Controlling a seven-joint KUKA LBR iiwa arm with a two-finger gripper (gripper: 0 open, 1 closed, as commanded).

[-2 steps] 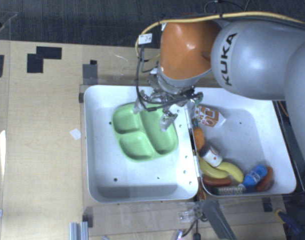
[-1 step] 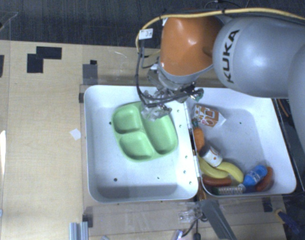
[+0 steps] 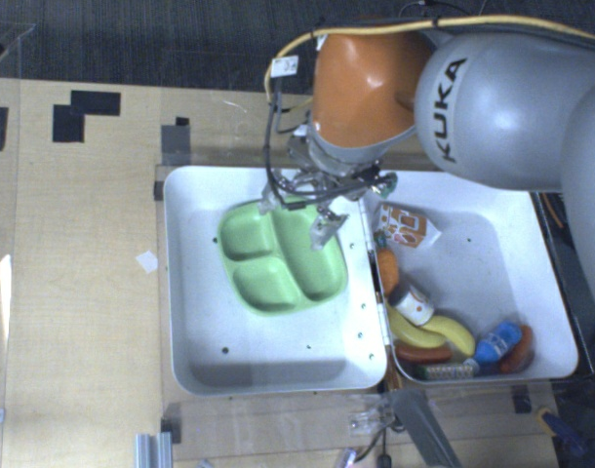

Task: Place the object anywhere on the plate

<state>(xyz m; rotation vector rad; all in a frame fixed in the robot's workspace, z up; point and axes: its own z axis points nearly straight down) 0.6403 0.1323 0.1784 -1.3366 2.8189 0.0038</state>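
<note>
Plate (image 3: 278,261): green, w/ three compartments, lies in left bin (image 3: 195,359), toward its upper-right part, tilted a bit so its long compartment runs along the right side. Nothing sits on it.

Which item is meant for the plate can't be told; nothing visible in the tool's grip. The candidates all lie in right bin (image 3: 532,261): a snack packet (image 3: 405,227) w/ orange print at upper left, an orange carrot-like piece (image 3: 386,269) just below it by the divider, a small white-and-yellow item (image 3: 415,305) touching a banana (image 3: 436,333), a red-brown sausage-like thing (image 3: 426,355) along the bottom edge, a blue bottle-like item (image 3: 497,343) next to a dark red item (image 3: 518,351) at lower right.

Tool (image 3: 322,217) hangs over the plate's upper right edge, near the divider btw the bins; metal parts and cables crowd it, so open or closed: cannot tell. Arm (image 3: 493,105), grey w/ orange band, reaches in from the right above both bins.

Bins sit side by side on a pale wooden counter (image 3: 73,291).
</note>
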